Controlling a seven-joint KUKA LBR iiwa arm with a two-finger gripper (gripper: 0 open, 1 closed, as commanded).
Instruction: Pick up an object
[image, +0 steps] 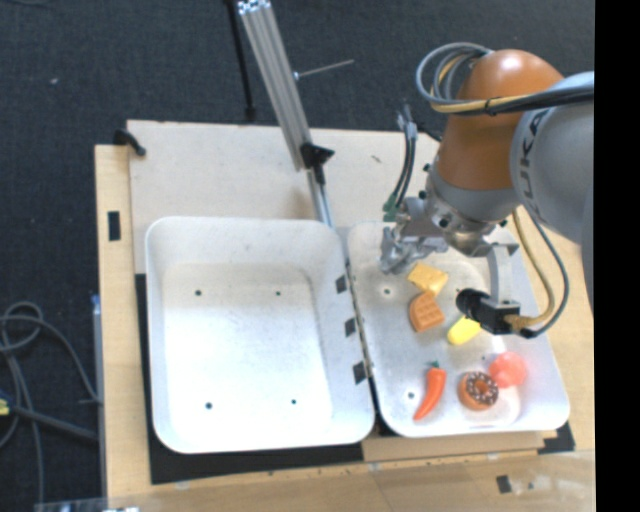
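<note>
My gripper (397, 258) hangs low over the far left corner of the right bin (392, 330), just left of a yellow cheese wedge (429, 277). Nothing can be made out inside it. Below the wedge lies an orange waffle piece (425, 314), and to its right a small yellow block (462, 331). Near the bin's front edge sit a red chili pepper (430, 392), a chocolate donut (479, 391) and a pink-red round toy (508, 369).
The left bin (245, 330) stands beside the right one, their rims touching. A slanted metal pole (285, 95) rises behind the bins. The arm's orange band and cables (490, 110) hang over the right bin's back, and a black cable fitting (482, 306) sits by the yellow block.
</note>
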